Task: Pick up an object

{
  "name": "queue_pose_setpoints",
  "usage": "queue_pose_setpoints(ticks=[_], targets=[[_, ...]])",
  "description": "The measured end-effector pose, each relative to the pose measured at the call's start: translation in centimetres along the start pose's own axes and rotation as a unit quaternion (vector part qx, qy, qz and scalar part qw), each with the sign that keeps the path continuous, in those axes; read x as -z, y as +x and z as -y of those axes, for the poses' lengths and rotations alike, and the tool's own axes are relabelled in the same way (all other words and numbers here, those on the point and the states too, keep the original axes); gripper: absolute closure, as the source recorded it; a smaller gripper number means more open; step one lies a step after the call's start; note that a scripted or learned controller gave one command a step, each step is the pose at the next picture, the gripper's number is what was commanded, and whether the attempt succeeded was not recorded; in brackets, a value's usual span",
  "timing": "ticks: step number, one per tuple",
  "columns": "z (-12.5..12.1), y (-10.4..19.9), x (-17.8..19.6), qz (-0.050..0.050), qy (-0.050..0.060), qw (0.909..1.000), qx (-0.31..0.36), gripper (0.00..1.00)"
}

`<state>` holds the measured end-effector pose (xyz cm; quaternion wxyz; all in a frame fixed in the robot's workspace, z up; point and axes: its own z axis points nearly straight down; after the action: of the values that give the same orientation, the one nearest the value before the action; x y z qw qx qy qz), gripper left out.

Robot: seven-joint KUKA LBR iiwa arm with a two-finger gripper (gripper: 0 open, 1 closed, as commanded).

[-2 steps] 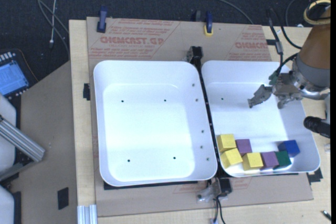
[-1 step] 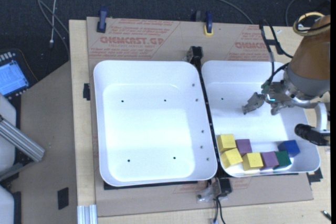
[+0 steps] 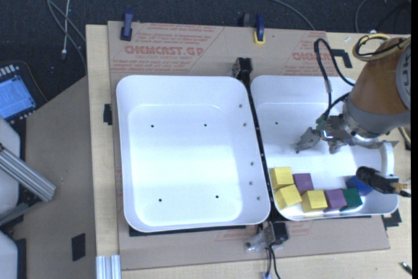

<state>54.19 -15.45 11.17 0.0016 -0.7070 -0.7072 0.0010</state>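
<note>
Our gripper (image 3: 321, 142) hangs with its fingers spread and nothing between them, above the blocks (image 3: 313, 191) crammed along the right bin's (image 3: 287, 101) near wall. Packed that tight, we'd probably clip neighbours and miss.

The one camera is fixed above the bench (image 3: 98, 140) and looks down at a slant, so the far edge with two blue clamps (image 3: 127, 24) lies at the top of the picture and the near edge at the bottom. It stands far enough to take in both white bins, the left bin (image 3: 124, 140) and the right bin (image 3: 287, 91), together with dark floor and cables behind. The arm (image 3: 382, 85) comes in from the right side of the picture.
</note>
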Motion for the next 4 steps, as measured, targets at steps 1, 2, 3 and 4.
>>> queue_pose_setpoints(ticks=[1,2,3,4], targets=[[-0.1,0.0,1.3,0.001,-0.003,1.0,0.0,1.0],[-0.3,0.5,7.4,0.001,-0.005,1.0,0.0,1.0],[-0.4,0.5,11.9,0.001,-0.004,1.0,0.0,1.0],[-0.2,6.6,11.2,0.0,-0.002,1.0,0.003,1.0]])
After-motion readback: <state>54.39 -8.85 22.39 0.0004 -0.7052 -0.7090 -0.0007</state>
